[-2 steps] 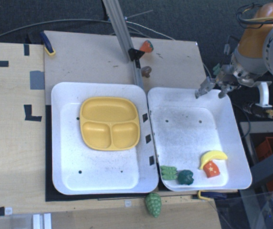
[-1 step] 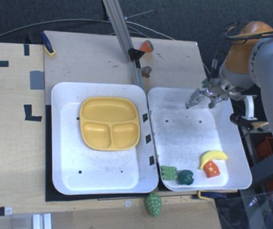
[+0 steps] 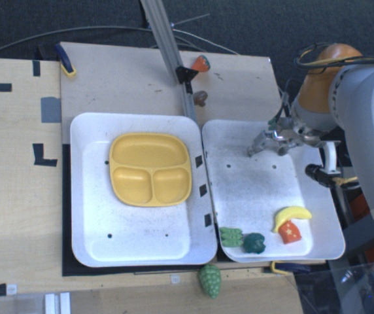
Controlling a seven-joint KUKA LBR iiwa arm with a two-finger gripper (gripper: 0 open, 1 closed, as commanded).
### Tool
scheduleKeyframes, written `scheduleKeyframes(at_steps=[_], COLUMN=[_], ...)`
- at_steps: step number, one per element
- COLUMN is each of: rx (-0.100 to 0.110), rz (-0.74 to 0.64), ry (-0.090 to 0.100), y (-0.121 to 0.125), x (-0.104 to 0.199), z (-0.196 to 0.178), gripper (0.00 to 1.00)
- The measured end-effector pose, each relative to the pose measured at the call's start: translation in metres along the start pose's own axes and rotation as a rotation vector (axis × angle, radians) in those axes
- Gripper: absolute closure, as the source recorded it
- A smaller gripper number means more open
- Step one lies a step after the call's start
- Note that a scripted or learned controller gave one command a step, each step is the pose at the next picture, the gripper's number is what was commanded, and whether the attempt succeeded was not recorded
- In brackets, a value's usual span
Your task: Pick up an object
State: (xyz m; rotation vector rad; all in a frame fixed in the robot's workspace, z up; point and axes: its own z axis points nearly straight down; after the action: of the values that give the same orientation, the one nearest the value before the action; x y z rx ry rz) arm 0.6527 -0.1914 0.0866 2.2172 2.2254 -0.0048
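Observation:
My gripper (image 3: 268, 150) hangs over the back of the right bin (image 3: 259, 195), fingers pointing down and spread open with nothing between them. In that bin's front right corner lie a yellow banana (image 3: 293, 214) and a red toy piece (image 3: 290, 233), touching each other. A light green toy (image 3: 231, 236) and a dark green toy (image 3: 254, 243) lie side by side at the bin's front edge. All of these are well in front of the gripper.
The left bin (image 3: 89, 195) holds a yellow divided plate (image 3: 151, 169). A green grape bunch (image 3: 209, 280) lies on the bench in front of the bins. A slanted metal bar (image 3: 167, 31) and two small toys (image 3: 201, 63) (image 3: 200, 98) are behind the bins.

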Motion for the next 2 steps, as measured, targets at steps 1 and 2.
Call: scheduleKeyframes(at_steps=[1,2], rx=[-0.001,-0.005], rz=[-0.001,0.002], ry=[0.0,0.002], y=[0.001,0.002], x=[0.001,0.001], z=[-0.012,-0.055], gripper=[1.0,1.0])
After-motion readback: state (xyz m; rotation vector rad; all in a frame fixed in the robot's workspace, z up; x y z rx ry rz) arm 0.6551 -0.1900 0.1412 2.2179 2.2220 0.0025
